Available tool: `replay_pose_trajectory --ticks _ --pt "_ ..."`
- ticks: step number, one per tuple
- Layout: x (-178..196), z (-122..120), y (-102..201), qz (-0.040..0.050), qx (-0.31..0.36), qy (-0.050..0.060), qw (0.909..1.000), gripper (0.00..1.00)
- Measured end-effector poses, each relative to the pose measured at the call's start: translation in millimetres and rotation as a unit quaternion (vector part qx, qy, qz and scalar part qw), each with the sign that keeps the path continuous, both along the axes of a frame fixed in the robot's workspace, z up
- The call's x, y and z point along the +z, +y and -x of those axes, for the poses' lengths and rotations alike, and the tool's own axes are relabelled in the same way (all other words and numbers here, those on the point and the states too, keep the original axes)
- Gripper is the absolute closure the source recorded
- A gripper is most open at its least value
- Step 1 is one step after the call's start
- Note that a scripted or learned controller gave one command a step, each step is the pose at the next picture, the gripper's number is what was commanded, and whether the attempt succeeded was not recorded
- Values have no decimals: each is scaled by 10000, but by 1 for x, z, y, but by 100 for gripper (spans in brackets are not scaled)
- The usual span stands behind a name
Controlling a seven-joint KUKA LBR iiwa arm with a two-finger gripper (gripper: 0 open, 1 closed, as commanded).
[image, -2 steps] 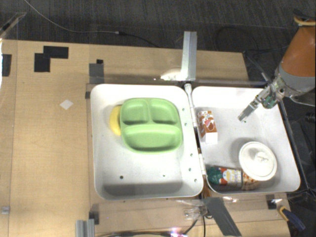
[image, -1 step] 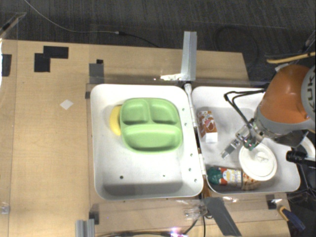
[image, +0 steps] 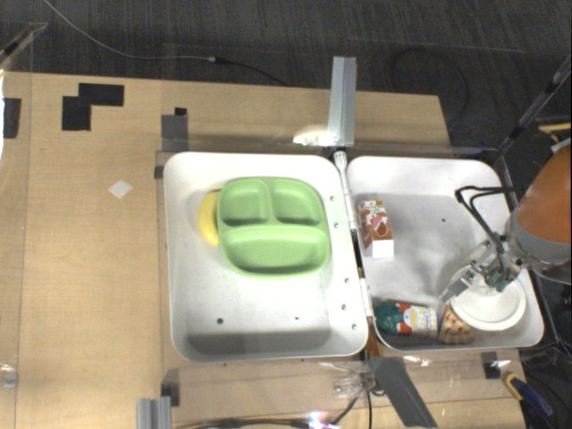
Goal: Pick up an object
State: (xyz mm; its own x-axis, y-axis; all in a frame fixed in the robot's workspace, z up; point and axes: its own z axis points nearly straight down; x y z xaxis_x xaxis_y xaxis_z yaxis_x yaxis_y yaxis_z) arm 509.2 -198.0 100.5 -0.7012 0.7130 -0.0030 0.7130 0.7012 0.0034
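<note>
My gripper [image: 485, 277] is low in the right bin [image: 420, 181], near its front right corner, just over the top edge of a white round bowl-like object [image: 487, 309]. The arm's orange band [image: 545, 208] rises behind it at the right edge. A small red-and-white carton [image: 374, 227] lies by the bin's left wall. A green-capped bottle with a colourful label [image: 405, 318] lies on its side along the front wall, with a brown patterned item [image: 457, 330] next to it.
The left bin [image: 192, 311] holds a green divided plate [image: 271, 224] with a yellow object [image: 207, 219] poking out from under its left side. A metal post [image: 342, 101] stands behind the divider between the bins. A black cable [image: 483, 195] loops over the right bin's back right.
</note>
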Motion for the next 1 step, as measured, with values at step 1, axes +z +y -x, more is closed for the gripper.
replay_pose_trajectory --ticks 1 --pt "-12 -19 7 14 347 -23 9994 0"
